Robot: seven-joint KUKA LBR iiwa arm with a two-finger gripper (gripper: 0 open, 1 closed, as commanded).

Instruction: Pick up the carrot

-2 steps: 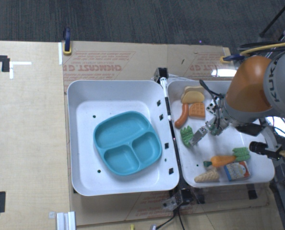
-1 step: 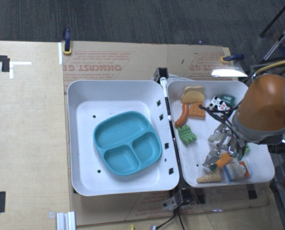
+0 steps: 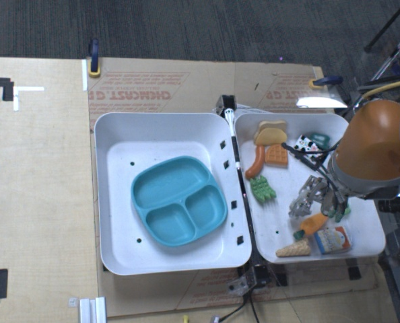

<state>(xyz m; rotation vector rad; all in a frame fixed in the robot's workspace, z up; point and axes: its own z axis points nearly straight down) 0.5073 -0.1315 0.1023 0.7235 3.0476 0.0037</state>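
Gripper (image 3: 312,204) hangs low in the right bin (image 3: 368,244), just above the carrot (image 3: 312,224) — can't tell from this angle how it's set. The carrot sits near the front edge, wedged between a cone (image 3: 294,249) and a small packet (image 3: 333,239), so a straight, centred drop beats a sideways nudge.

Carrot (image 3: 312,225): small, orange, green stub at lower-left end, lying tilted near right bin's front edge.
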